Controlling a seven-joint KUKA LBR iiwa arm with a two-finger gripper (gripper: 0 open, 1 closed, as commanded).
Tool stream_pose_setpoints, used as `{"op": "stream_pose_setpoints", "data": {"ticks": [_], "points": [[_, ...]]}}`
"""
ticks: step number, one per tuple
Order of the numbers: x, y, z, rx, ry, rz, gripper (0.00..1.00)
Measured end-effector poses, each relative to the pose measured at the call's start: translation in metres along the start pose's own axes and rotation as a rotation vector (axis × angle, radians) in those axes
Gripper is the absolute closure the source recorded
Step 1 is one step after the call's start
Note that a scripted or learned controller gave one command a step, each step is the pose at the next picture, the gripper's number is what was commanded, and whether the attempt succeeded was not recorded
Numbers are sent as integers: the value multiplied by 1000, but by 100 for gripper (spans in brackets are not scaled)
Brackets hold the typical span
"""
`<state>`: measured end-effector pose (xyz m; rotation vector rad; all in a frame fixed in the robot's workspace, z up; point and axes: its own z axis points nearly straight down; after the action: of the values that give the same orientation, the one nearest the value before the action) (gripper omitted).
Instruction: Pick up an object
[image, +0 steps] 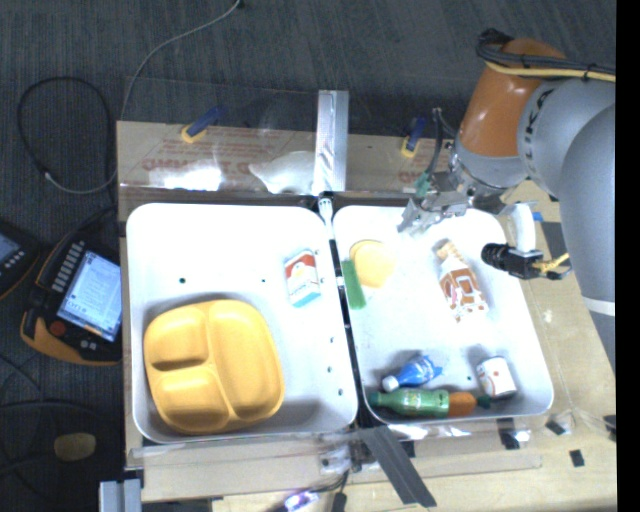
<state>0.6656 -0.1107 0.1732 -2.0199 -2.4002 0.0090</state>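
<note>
My gripper (425, 212) hangs over the back edge of the right bin (530, 330), above and left of a small white-and-brown bottle (460, 282) lying on its side. A pale yellow round object (372, 263) lies to the gripper's lower left, with a green marker (353, 283) beside it along the bin's left wall. At the bin's front lie a blue-and-white bottle (412, 374), a green bottle with an orange end (420, 402) and a small white-and-red can (497, 377). No object shows at the gripper's tips.
The left bin (200, 225) bears a large yellow divided tray (212, 358) and a small red-and-white carton (302, 277). A metal post (331, 140) stands behind the bins' divide. A handheld pendant (75, 300) lies off the bench at left.
</note>
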Motion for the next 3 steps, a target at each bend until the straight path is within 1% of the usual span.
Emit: {"op": "stream_pose_setpoints", "data": {"ticks": [1,2,3], "points": [[0,0,0,0,0,0,0],[-55,-40,26,-3,-1,19,0],[-84,-50,83,-12,11,197,0]]}}
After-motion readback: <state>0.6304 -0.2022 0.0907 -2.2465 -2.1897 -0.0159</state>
